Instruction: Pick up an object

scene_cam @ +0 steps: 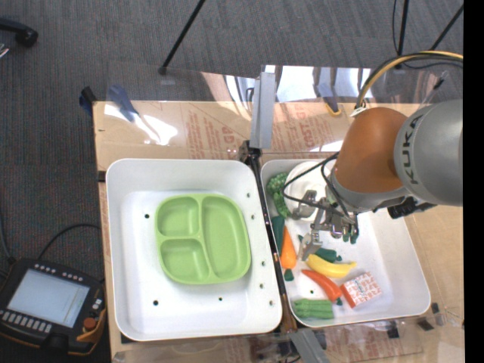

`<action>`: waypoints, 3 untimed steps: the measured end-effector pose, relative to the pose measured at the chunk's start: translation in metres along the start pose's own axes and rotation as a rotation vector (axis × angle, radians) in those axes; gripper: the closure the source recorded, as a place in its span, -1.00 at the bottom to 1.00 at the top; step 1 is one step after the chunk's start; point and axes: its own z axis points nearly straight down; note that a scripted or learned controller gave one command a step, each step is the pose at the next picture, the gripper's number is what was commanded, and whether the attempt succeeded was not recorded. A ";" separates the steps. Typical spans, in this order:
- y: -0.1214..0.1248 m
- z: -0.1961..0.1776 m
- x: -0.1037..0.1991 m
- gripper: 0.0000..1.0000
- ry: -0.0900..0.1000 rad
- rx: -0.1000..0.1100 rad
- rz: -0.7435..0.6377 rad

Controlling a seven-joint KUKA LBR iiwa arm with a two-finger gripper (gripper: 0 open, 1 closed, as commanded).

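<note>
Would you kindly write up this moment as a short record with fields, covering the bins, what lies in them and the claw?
left bin: holds a green plate with three compartments
right bin: holds toy food
items: carrot, banana, red pepper, green pod, red-and-white box
arm: reaches in from the right, over the right bin
claw: low, just above the banana, beside the carrot
held: nothing seen between its fingers
</note>
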 end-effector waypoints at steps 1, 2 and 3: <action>-0.029 0.002 0.087 -1.00 0.001 -0.001 0.159; -0.027 -0.008 0.086 1.00 0.000 -0.002 0.152; -0.007 0.000 0.050 1.00 0.000 -0.001 0.379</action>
